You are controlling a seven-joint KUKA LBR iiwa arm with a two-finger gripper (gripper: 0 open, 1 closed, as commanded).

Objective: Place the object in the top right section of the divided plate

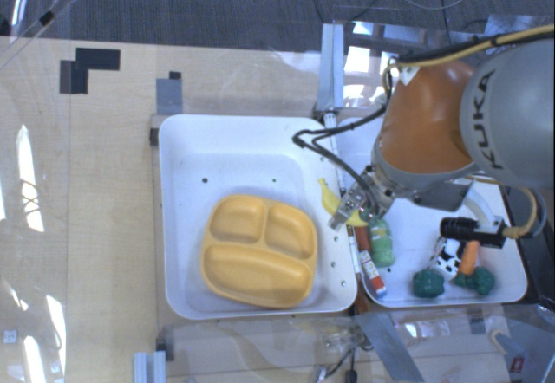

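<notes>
The gripper [350, 210] pinches a yellow banana [329, 196] by one end (a thin hold); it could slip before reaching the yellow divided plate [258, 249], lower centre.

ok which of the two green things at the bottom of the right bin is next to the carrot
The right-hand green piece, just below the orange carrot; the other green piece sits left, by the cow toy.

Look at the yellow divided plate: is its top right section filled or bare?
Bare. The plate shows plain yellow in every section; the banana sits at the gripper, beyond the rim.
</notes>
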